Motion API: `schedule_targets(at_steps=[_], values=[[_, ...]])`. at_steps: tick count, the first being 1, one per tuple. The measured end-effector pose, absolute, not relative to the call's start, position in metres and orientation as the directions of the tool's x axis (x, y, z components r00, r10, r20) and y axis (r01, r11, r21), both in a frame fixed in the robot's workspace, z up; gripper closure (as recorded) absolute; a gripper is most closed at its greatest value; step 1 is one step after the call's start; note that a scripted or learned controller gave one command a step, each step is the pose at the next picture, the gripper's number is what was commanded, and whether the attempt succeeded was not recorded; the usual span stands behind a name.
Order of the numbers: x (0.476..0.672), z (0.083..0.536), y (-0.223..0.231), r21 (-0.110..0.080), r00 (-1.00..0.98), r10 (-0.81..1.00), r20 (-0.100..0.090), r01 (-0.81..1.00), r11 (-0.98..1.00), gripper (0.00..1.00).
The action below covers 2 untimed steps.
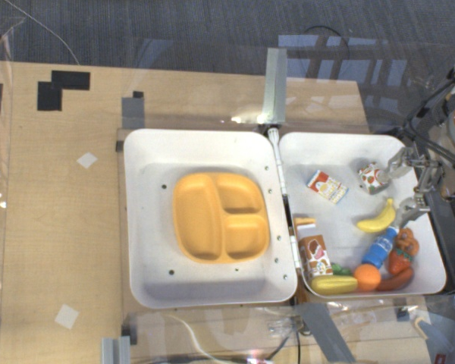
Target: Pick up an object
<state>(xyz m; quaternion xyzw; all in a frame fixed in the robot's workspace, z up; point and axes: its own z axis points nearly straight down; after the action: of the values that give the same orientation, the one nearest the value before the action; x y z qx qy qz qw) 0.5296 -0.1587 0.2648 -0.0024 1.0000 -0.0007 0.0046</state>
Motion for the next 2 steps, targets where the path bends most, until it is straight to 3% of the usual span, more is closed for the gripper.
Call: schedule_targets(at_steps=[1,2], values=[[0.581,0.130,-0.204,0.002,-0.984,0.177,0.004,0.177,0.984,0.00],[0.663,0.091,-0.205,-0.001,-0.923,0.385,0.003,0.385,0.923,0.00]])
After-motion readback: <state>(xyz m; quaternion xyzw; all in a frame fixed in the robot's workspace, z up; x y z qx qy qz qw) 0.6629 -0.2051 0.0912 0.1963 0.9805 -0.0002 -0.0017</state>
